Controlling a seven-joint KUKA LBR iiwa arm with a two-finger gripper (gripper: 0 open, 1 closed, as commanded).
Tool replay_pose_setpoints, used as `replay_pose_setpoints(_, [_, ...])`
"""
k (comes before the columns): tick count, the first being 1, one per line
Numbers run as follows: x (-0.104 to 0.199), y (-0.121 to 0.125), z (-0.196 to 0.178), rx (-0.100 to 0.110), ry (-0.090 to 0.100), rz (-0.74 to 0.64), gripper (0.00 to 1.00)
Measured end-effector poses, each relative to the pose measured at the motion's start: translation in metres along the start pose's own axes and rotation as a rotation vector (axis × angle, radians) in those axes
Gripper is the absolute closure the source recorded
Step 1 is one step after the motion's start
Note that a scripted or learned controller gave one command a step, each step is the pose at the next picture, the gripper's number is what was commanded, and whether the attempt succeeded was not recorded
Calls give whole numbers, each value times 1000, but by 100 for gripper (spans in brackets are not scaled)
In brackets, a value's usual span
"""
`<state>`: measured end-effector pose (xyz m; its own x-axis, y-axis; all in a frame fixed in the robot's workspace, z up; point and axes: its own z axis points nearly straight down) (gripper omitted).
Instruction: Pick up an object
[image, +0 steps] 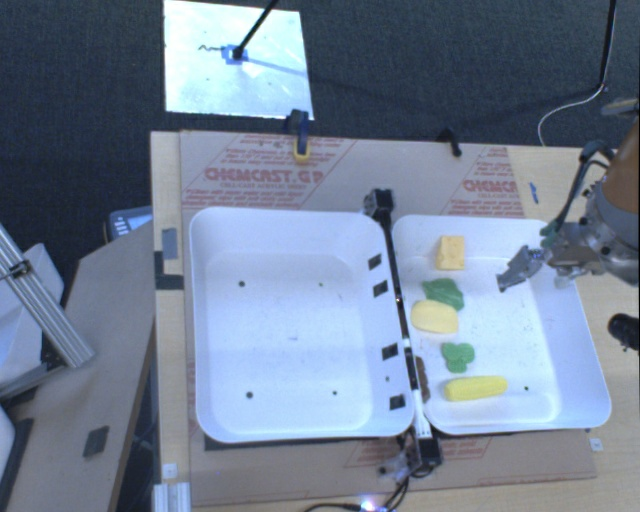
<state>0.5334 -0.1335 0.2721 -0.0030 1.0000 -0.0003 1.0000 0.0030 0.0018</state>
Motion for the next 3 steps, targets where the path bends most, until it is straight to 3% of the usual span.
replay_pose_setpoints(1, [0, 1, -11, -4, -1, -3, 100])
replay_pose_setpoints(2, [125, -48, -3, 3, 5, -13, 100])
replay_pose_setpoints(3, [227, -45, -98, -9, 5, -12, 100])
